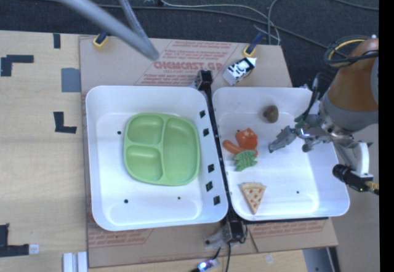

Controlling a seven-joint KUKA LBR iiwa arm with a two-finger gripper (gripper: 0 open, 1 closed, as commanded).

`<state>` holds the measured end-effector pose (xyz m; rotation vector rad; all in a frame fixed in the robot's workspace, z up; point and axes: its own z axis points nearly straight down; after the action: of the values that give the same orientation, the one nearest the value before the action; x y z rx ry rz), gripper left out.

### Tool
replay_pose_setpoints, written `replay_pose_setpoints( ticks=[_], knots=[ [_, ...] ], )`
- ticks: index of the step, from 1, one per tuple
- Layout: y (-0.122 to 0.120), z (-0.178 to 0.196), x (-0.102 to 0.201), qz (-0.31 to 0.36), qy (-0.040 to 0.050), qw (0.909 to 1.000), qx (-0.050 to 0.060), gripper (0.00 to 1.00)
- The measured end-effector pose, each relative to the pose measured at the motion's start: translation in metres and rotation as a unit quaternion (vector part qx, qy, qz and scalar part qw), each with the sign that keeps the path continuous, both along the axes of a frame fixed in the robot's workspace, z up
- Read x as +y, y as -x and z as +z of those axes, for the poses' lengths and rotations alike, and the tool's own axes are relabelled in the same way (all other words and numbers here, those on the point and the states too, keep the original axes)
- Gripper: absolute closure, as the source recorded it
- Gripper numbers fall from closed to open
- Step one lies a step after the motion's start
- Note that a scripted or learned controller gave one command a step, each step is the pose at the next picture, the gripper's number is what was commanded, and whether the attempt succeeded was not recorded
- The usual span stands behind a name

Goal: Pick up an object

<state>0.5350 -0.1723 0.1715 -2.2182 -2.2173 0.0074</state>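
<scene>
The right bin (320, 200) holds a brown ball (270, 114) near its back, a red tomato-like piece (247, 137), an orange carrot (232, 147), a green leafy piece (245, 159) and a pizza slice (252, 195) toward the front. My gripper (281, 140) reaches in from the right and hovers over the bin's middle, right of the red piece and below the brown ball. Nothing shows between its fingers.
The left bin (98, 160) holds a green divided plate (162, 148). A black divider (211, 141) runs between the bins. A black-and-white small item (239, 69) lies on the cardboard behind the right bin. Cables trail at the back right.
</scene>
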Motion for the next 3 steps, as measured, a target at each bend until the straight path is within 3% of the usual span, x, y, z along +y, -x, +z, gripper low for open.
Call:
replay_pose_setpoints(
  ticks=[2, 3],
  knots=[
    [-0.003, -0.089, 0.001, 0.001, 0.0014, 1.0000, -0.003, 0.00],
    [-0.004, -0.075, 0.001, 0.001, 0.0020, 1.0000, -0.005, 1.00]
  ],
)
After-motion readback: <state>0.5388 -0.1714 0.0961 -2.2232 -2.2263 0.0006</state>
